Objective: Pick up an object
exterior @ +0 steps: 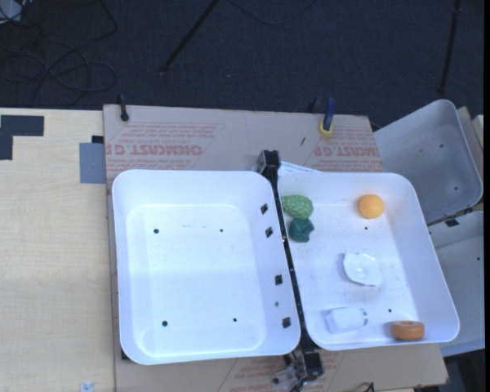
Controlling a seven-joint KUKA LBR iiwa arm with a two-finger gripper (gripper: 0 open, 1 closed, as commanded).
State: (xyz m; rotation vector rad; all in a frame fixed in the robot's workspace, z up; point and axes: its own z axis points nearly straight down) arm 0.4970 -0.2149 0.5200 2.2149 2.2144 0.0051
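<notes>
Lying in the right bin (410, 247) are an orange ball (371, 206), two green lumps (298, 216) touching by the left wall, a white piece (362, 269) mid-bin, and a white block (345, 319) and perhaps a brown ring (407, 330) nearest the camera. I cannot tell the gripper's state.

Six things lie in the right bin (425, 243): an orange ball (371, 207) at the far side, a pale green lump (297, 206) touching a darker one (300, 229), a flat white piece (363, 269) mid-bin, a white block (345, 319) and an orange disc (407, 330) at the near edge.
</notes>
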